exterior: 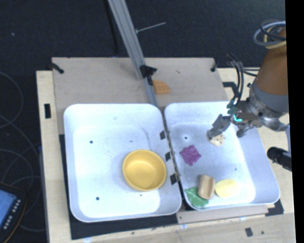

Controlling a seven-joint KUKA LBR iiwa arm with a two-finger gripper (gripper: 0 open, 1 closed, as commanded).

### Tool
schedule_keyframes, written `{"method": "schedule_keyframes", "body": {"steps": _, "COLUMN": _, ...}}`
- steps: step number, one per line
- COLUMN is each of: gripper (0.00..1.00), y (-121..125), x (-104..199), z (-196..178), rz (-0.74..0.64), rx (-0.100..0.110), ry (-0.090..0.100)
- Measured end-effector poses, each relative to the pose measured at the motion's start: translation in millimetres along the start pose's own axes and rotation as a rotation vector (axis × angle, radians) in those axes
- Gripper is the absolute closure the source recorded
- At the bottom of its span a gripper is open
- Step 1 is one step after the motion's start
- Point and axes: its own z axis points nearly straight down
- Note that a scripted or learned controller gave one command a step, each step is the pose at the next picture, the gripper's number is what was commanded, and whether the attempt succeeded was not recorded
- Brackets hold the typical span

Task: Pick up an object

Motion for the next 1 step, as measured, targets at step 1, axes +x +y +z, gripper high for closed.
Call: {"method": "schedule_keyframes", "body": {"steps": 1, "gripper": 0.0, "y": -0.1, "x": -4.1, "z": 42.2, "rz": 0.003, "rx": 0.006, "ry": -0.002}}
